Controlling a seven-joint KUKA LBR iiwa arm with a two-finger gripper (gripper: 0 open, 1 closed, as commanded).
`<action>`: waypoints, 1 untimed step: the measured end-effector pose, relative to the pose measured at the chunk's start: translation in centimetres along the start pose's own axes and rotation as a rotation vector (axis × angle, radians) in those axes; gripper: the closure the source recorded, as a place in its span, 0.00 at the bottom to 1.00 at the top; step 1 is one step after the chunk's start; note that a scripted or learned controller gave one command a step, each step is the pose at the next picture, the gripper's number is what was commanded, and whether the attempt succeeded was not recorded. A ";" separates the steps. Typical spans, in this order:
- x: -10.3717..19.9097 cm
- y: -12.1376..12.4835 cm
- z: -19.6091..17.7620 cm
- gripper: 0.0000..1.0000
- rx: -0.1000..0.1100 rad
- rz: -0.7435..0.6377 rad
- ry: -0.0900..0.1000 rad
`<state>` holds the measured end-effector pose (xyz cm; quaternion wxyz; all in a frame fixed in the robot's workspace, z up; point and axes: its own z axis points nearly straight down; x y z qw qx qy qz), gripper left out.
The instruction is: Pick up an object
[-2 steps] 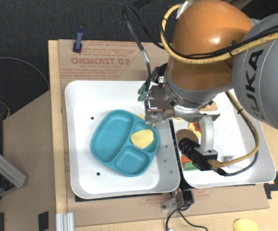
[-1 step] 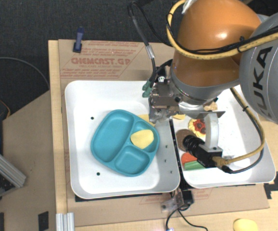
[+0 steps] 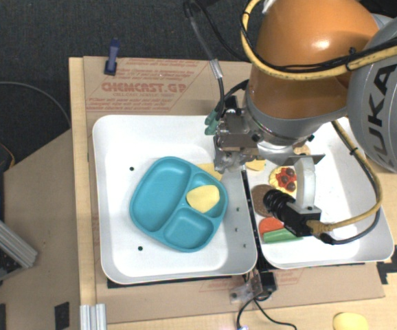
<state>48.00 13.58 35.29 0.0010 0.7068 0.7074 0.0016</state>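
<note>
Camera view: "CHEMCAST" on cardboard [image 3: 145,84].

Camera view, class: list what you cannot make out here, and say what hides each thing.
1. Gripper: the arm's orange band covers it from above; open or shut cannot be told.
2. Right bin: the arm hides its far half.
3. Toy food there: partly behind a black cable.
4. Yellow thing: cut off by the bottom edge.

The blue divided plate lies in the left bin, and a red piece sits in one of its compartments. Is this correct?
Not quite. In the camera view the blue divided plate does lie in the left bin, but the piece in its compartment is pale yellow, not red.
</note>
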 end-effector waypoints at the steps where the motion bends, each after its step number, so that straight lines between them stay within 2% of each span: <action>1: -4.9 -0.3 13.3 1.00 0.018 0.008 -0.005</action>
